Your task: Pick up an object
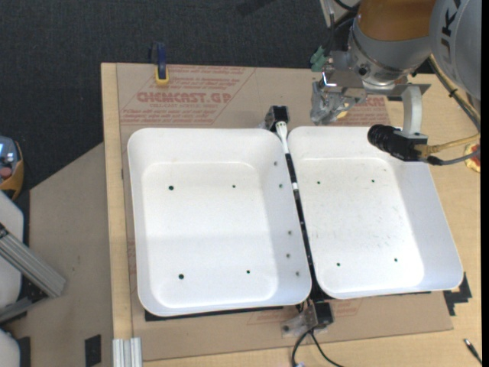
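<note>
While arm is cut off at top | gripper above right bin rim | grip state unreadable

You could not tell how the gripper stood: its tip sat above the far rim of the right bin, small and cluttered with fittings, and nothing could be made out there. The arm was cut off by the top and right edges of the view, so you saw no more than its orange band and wrist. A small black part overhung the right bin's far edge and hid a bit of its rim. The printed lettering on the brown board was faint and partly covered by the left bin.
</note>
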`<state>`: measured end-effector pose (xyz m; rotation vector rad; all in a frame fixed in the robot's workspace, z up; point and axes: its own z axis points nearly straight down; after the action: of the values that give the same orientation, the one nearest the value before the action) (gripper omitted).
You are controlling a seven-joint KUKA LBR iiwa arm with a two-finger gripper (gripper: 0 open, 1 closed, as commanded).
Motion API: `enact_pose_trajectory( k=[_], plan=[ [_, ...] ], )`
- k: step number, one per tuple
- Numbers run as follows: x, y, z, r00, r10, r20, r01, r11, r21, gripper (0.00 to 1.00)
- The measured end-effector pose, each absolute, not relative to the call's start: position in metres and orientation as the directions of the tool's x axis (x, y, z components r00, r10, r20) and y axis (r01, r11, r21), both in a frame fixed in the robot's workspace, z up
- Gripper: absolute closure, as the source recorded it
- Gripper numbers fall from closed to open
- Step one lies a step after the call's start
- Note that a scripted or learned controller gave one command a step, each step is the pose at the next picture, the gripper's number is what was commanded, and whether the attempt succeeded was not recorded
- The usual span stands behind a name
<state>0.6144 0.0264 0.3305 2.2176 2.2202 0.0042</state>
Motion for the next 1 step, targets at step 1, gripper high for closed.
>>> enact_pose_trajectory(
  k=[1],
  plan=[
    [0.6246, -0.0286, 0.3387, 0.005, 1.000, -0.003, 1.000, -0.005, 0.005, 1.00]
  ],
)
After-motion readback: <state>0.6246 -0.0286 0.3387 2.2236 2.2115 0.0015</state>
